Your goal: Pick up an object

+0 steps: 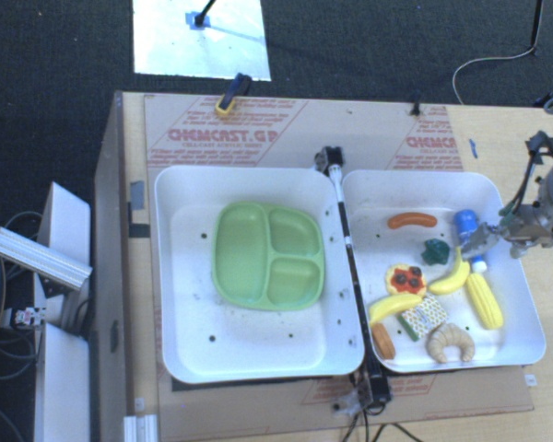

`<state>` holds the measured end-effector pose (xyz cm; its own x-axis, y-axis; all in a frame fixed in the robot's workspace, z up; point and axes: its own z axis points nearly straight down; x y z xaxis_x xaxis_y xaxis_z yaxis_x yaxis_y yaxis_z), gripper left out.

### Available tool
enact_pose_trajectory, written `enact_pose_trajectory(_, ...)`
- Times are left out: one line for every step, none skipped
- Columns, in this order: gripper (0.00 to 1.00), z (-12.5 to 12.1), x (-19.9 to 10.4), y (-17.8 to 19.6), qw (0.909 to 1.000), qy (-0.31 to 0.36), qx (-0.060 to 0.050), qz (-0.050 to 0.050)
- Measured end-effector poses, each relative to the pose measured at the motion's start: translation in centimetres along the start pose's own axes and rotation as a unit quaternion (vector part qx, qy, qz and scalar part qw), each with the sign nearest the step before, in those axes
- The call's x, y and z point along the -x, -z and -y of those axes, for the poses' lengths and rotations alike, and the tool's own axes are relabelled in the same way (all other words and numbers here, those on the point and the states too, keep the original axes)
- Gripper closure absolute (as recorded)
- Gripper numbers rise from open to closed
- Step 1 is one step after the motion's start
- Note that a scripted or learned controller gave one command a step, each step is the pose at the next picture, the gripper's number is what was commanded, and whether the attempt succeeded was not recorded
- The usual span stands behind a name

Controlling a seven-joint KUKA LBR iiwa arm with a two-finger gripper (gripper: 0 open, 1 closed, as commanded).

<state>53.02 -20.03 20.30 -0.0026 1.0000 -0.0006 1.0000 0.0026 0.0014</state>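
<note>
The gripper hovers at the right bin's right side, above a blue bottle and just far of the yellow corn; its grip state is too blurred to tell. Left of it lie a banana, green broccoli, and a smooth sausage.

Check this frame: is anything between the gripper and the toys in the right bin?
Nothing visible blocks it. The gripper hangs over the right bin, at its right side, with the blue bottle, a banana and the corn cob lying open right around it. No lid or cover shows above them.
</note>
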Motion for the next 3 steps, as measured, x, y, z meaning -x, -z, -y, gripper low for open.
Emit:
enact_pose_trajectory(0.00,-5.1,-1.7,-10.9,1.0000,0.000,0.000,0.000)
enact_pose_trajectory(1.00,-5.2,-1.7,-9.9,1.0000,0.000,0.002,0.000)
enact_pose_trajectory(1.00,-7.8,-11.8,-2.2,1.0000,0.002,0.002,-0.001)
